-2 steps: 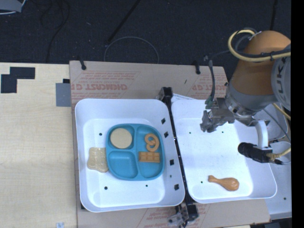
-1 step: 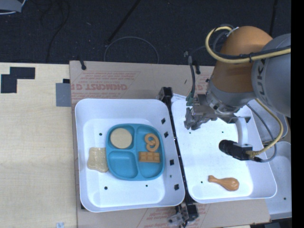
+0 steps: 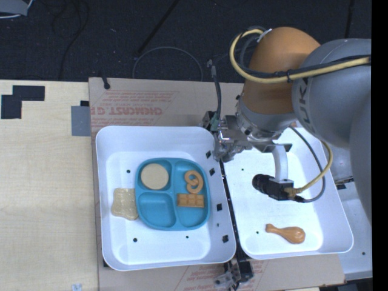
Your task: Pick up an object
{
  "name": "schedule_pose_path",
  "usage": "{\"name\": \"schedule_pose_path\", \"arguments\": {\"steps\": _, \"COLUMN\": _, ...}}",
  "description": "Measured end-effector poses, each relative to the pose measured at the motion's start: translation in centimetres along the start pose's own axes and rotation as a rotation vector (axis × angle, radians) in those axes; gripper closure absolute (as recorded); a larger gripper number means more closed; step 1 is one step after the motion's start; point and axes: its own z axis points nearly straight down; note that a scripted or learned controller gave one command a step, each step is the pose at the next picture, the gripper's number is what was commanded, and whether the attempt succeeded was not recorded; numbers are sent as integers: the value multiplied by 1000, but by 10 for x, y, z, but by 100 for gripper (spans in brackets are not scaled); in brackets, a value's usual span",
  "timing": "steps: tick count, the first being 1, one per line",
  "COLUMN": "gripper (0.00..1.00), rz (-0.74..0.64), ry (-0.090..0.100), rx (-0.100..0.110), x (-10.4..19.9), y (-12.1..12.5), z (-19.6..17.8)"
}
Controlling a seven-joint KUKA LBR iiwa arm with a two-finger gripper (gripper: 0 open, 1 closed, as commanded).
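My gripper [image 3: 220, 144] hangs over the divide between the two bins, near their far edge, under the arm's orange band. In the right bin [image 3: 330, 223] a tan drumstick [image 3: 286, 232] lies near the front, well apart from the gripper. The left bin [image 3: 115, 144] holds a blue divided plate [image 3: 159, 214] bearing a round beige biscuit [image 3: 154, 176], a pretzel [image 3: 193, 180] and a small waffle piece [image 3: 191, 200]. A pale slice of toast [image 3: 124, 203] lies against the plate's left edge.
A black fitting with a yellow cable [image 3: 274, 187] hangs from the arm over the middle of the right bin. The arm's grey body covers that bin's far right corner. Cardboard [image 3: 151, 105] lies under both bins.
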Motion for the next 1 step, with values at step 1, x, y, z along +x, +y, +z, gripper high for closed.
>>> {"name": "schedule_pose_path", "arguments": {"steps": 1, "gripper": 100, "rz": 0, "ry": 0, "rx": 4, "x": 55, "y": -5, "z": 18}}
